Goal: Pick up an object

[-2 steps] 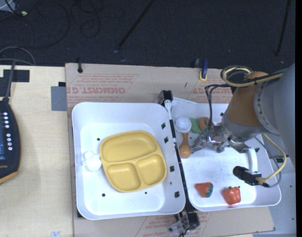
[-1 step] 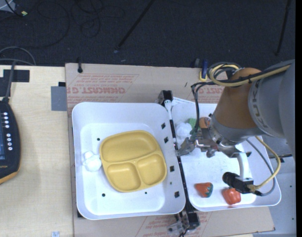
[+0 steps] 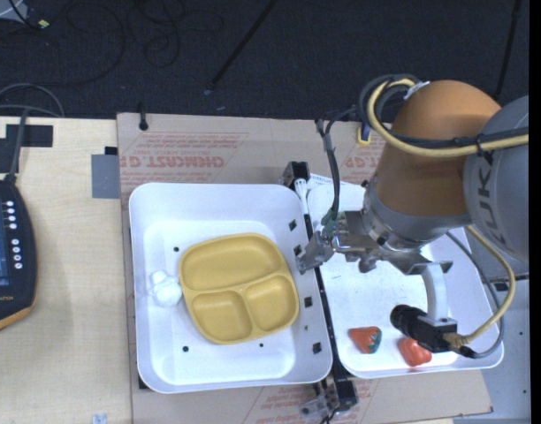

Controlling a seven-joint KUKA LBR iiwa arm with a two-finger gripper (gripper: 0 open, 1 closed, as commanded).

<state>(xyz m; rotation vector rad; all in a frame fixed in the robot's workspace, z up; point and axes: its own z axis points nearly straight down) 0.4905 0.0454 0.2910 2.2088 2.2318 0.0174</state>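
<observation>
- Cardboard sheet (image 3: 209, 144) shows at the nearest edge of the bench (image 3: 58, 352), and we see both white bins resting on it.
- Nearest us in the right bin (image 3: 354, 294), a small red piece (image 3: 366, 339) and an orange piece (image 3: 415, 352) lie near each other by the front wall. The red one is stubby, with a greenish patch on its right side, and we cannot make out a long axis. The orange one seems to run from upper left to lower right in the camera view.
- In the left bin (image 3: 156, 228), a yellow tray (image 3: 226, 268) lies flat in the middle. It is nearly as broad as it is long and sits slightly turned. Its single large compartment faces the far left corner, and its two small compartments face the near right.
- A white lump (image 3: 165, 289) sits just beside the tray's left edge.
- Further back, the gripper (image 3: 316, 250) hangs over the walls where the two bins meet, well apart from the red and orange pieces. We cannot tell whether it is wide, narrow or holding anything.
- Behind it, the arm (image 3: 434, 157) with its orange band reaches in over the right bin.
- At far left, a dark handheld pendant (image 3: 3, 254) rests on the bench.
- Beyond the bench, cables (image 3: 120, 34) trail over a dark floor.
</observation>
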